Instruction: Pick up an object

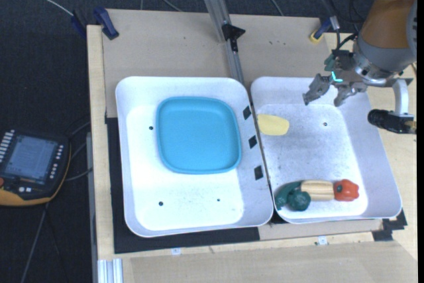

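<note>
The right bin [371, 162] holds a pale yellow piece [272, 124] near its left wall. Along its front wall lie a dark green lump [293, 198], a tan stick-shaped piece [316, 190] and a red tomato-like toy [345, 190] in a row. My gripper [327, 93] hangs over the back part of the right bin, open, with nothing between its two dark fingers. It is well right of the yellow piece and far behind the front row.
The left bin [136, 142] carries a turquoise square plate [198, 134]. A metal pole [215, 3] rises at a slant behind the bins. Blue clamps [106, 22] grip the bench's back edge. A handheld controller [30, 162] lies on the floor at left.
</note>
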{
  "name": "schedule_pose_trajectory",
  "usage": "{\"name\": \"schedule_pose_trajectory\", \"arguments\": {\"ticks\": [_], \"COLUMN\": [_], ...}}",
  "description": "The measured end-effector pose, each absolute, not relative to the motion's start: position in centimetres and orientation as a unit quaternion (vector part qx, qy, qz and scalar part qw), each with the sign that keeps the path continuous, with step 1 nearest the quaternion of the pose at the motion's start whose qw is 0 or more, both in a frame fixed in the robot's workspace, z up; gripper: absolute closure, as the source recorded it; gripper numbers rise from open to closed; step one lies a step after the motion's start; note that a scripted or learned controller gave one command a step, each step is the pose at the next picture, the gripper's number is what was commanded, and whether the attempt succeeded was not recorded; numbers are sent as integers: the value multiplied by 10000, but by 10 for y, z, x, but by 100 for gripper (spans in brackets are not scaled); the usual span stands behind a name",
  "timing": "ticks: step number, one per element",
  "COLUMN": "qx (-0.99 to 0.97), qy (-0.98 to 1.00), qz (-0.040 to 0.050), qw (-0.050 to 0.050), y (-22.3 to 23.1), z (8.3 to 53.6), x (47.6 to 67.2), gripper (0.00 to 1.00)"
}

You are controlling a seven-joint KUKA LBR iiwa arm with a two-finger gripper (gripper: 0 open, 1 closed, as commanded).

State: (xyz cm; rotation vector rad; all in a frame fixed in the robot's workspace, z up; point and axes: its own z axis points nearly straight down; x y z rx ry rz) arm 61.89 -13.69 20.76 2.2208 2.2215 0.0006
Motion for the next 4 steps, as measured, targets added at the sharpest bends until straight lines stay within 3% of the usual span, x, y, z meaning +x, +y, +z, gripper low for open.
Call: {"name": "schedule_pose_trajectory", "arguments": {"ticks": [1, 3, 4], "qx": [7070, 7072, 7070], "qy": [7072, 7070, 7073], "qz": [1, -14, -1], "qw": [1, -19, -2], "y": [-137, -146, -145], "z": [208, 100, 95], "x": [619, 622, 622], "gripper": [0, 0, 0]}}
